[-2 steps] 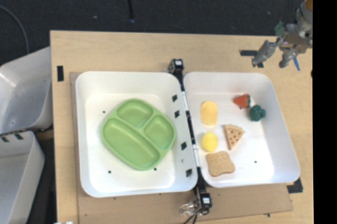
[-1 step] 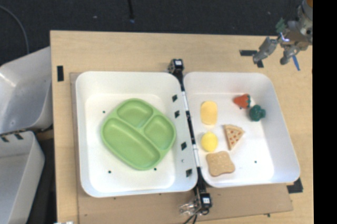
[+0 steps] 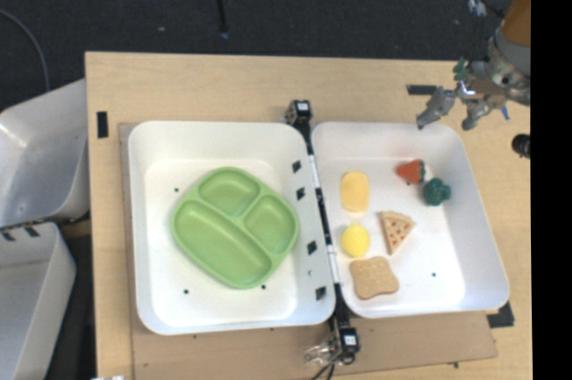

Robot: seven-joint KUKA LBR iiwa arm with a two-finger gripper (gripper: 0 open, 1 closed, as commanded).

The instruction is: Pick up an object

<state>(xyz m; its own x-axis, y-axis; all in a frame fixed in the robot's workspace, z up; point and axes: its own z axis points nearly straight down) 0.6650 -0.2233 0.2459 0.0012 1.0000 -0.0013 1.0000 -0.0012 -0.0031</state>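
Note:
The right bin (image 3: 474, 280) holds several toy foods: a pale yellow oval piece (image 3: 355, 190), a small yellow lemon (image 3: 356, 240), a pizza slice (image 3: 396, 231), a slice of toast (image 3: 373, 277), a red strawberry (image 3: 411, 172) and a dark green broccoli (image 3: 436, 190). My gripper (image 3: 453, 113) hangs above the bin's far right corner, up and to the right of the strawberry. Its two fingers are spread open with nothing between them.
The left bin (image 3: 152, 298) carries a green divided plate (image 3: 235, 226). A metal divider with clips (image 3: 313, 208) runs between the two bins. White containers (image 3: 40, 155) stand off the bench's left side.

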